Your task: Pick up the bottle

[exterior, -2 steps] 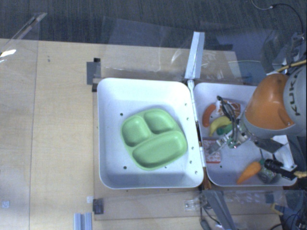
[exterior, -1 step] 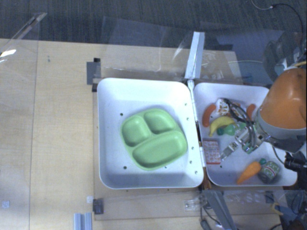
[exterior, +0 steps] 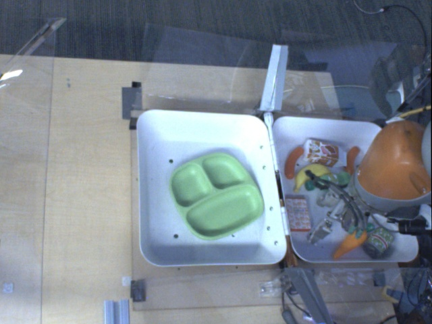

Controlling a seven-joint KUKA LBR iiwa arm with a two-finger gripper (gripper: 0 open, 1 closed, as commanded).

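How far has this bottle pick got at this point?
Done: the arm has reached into the right bin, and the gripper sits low among the clutter. In hand: nothing visibly gripped. Left: I cannot pick out the bottle for certain, so the grasp and lift still look pending.

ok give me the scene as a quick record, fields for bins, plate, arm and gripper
left bin: holds a green divided plate
right bin: cluttered with small items, among them a carrot and a red-and-white packet
arm: over the right bin, orange band showing
gripper: low among the clutter in the right bin
bottle: cannot pick it out in the clutter
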